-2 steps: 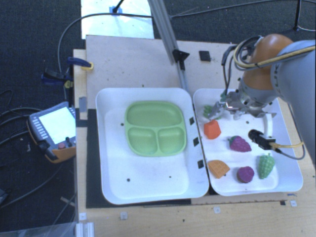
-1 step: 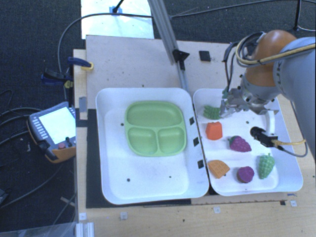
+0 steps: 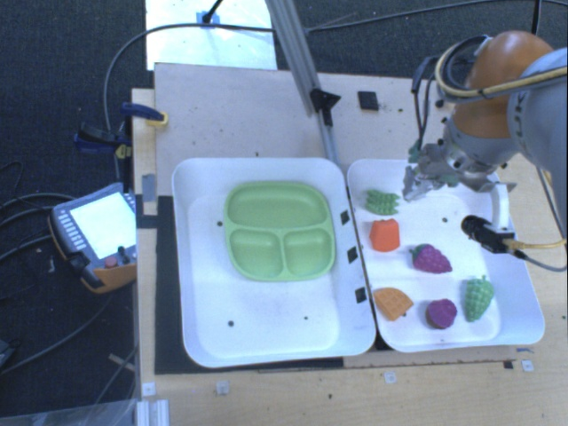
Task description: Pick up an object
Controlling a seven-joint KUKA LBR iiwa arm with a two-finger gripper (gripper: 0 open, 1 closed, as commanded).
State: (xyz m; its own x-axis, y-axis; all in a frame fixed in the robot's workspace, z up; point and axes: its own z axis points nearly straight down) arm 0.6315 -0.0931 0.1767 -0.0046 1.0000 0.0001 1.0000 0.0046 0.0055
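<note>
Two shallow white plastic bins sit side by side, the left bin (image 3: 204,327) and the right bin (image 3: 524,322). The left one holds one light green divided plastic tray (image 3: 280,229). The right one holds six small toy foods: a dark green leafy piece (image 3: 382,203), an orange-red block (image 3: 384,236), a purple grape bunch (image 3: 431,259), an orange wedge (image 3: 392,303), a round purple piece (image 3: 441,313) and a light green grape bunch (image 3: 477,297).

Even, bright light falls on my bench from above. The white bins (image 3: 266,327) look slightly washed out, and a glaring patch (image 3: 209,25) burns at eleven o'clock. Shadows stay soft and short. My orange band (image 3: 497,69) at two o'clock blurs; edges elsewhere look mildly soft.
</note>
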